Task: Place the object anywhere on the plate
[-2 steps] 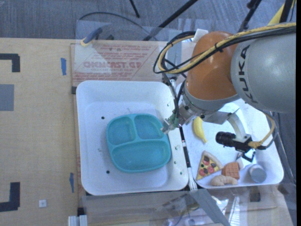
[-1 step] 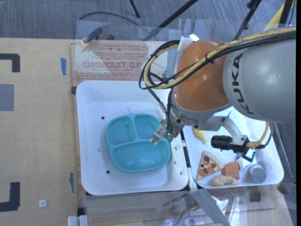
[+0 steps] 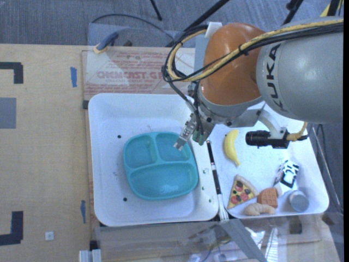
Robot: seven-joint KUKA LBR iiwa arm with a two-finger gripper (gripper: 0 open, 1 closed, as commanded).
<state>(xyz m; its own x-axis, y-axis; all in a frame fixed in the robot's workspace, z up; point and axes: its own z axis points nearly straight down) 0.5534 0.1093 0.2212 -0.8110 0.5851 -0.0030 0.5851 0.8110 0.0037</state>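
Down front in the right bin point(image 3: 319, 198), a pizza slice point(image 3: 240, 191), croissant point(image 3: 257, 208) and waffle point(image 3: 268, 196) sit together, the banana point(image 3: 232, 147) farther back. The teal divided plate point(image 3: 160, 166) lies in the left bin point(image 3: 103, 162). The hand point(image 3: 183, 140) hovers over the plate's upper right compartment; whether it's clenched or released cannot be told.

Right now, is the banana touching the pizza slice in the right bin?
Apart. The camera view shows the banana lying higher in the right bin, and bare white floor plainly separates its lower tip from the pizza slice.
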